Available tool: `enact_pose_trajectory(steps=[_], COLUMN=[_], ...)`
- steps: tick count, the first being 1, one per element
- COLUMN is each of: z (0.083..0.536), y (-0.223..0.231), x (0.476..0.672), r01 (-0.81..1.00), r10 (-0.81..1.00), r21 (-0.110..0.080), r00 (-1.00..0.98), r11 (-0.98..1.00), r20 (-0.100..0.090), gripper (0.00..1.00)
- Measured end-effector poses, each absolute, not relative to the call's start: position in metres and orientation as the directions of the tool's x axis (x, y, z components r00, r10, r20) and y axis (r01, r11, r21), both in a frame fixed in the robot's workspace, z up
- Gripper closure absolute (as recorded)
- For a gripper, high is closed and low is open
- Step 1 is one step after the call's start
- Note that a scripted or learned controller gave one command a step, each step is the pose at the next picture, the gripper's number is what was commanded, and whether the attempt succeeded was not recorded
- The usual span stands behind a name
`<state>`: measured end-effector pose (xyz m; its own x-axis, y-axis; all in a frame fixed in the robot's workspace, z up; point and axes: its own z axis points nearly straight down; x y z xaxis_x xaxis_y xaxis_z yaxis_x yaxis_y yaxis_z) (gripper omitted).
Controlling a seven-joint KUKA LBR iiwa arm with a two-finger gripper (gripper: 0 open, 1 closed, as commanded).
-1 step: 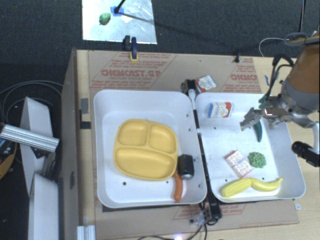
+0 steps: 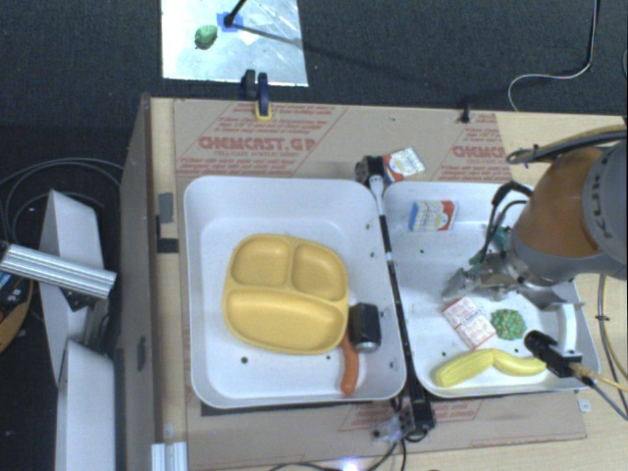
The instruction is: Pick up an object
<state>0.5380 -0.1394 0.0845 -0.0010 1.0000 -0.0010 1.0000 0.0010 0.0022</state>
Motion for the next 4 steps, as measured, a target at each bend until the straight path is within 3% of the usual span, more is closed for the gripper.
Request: enact_pose_trajectory(steps=[1, 2, 3, 4], z=[0.084, 0.085, 0.085, 0.096], y=[-0.183, -0.132, -0.094, -0.094], x=[0.486, 0.588, 0.669, 0.670], r01=[1.000, 1.000, 1.000, 1.000], r10=[1.000, 1.000, 1.000, 1.000], r21=[0.001, 0.003, 0.001, 0.003], r00=[0.000, -0.004, -0.003, -0.007], r11=[0.000, 0.004, 0.003, 0.007], r20=[-0.001, 0.000, 0.000, -0.001], gripper=[0.00, 0.00, 0.00, 1.00])
